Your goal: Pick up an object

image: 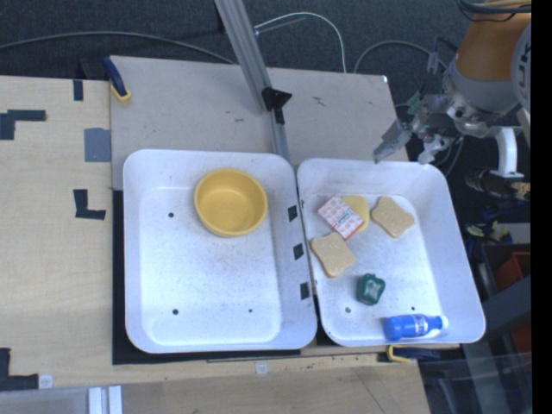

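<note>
My gripper [405, 141] hangs above the far right corner of the right bin [457, 231], just past its rim, at the end of my grey arm with its orange band [487, 54]. One grey finger points down and to the left toward the bench; whether the fingers are spread or pressed together I cannot tell from this angle. Nothing sits between them.

The things I could pick lie in the right bin, all apart from my gripper. A small packet with a red-and-white pattern [340, 216] rests in the far left part, overlapping a yellow piece [358, 210] beside it. Just to the right lies a tan bread-shaped slice [392, 217]. A second tan slice [332, 254] lies nearer, below the packet. A small dark green object [370, 289] sits toward the middle, and a blue bottle with a white cap [412, 326] lies on its side along the near edge.

The left bin [147, 257] holds a yellow bowl [230, 202], upright, in its far half.
</note>
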`<control>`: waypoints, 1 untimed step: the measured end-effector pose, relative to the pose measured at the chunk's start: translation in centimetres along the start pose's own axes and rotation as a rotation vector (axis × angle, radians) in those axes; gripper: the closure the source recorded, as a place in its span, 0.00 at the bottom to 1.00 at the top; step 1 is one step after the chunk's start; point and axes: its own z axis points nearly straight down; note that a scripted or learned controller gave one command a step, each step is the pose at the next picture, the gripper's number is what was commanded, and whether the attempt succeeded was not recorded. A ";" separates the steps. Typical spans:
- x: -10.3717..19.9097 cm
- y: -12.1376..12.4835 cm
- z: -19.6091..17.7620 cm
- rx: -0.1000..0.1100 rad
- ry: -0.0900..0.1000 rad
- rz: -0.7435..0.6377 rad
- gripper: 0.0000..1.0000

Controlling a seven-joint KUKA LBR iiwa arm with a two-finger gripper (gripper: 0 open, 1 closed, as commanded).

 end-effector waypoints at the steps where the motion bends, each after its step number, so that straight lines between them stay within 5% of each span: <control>1: 0.0 0.0 0.0 0.000 0.000 0.000 0.00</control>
